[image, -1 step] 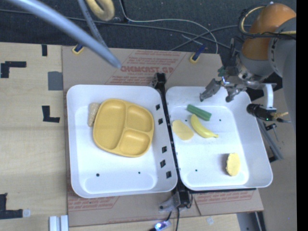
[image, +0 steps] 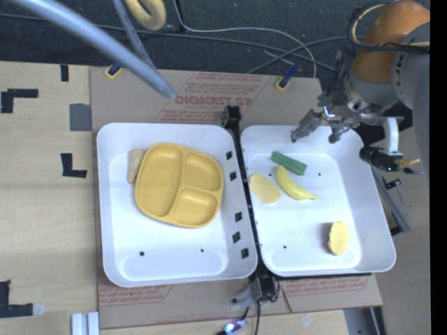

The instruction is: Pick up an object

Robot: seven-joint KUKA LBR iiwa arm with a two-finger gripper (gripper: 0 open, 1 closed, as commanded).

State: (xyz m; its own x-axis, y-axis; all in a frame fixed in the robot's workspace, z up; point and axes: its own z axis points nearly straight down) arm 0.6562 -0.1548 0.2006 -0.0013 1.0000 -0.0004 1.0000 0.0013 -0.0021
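Note:
In the right bin (image: 363,208) lie a green stick-shaped piece (image: 288,162), a yellow banana (image: 294,185), a pale yellow round piece (image: 265,188) and a yellow lumpy piece (image: 338,238). My gripper (image: 320,128) hangs over the bin's far rim, above and to the right of the green piece. Its two fingers are spread apart with nothing between them.
The left bin (image: 115,208) holds a yellow divided plate (image: 179,185) with a tan piece (image: 134,165) tucked at its left side. A black hinge strip (image: 241,194) runs between the bins. Cables trail across the dark surface behind.

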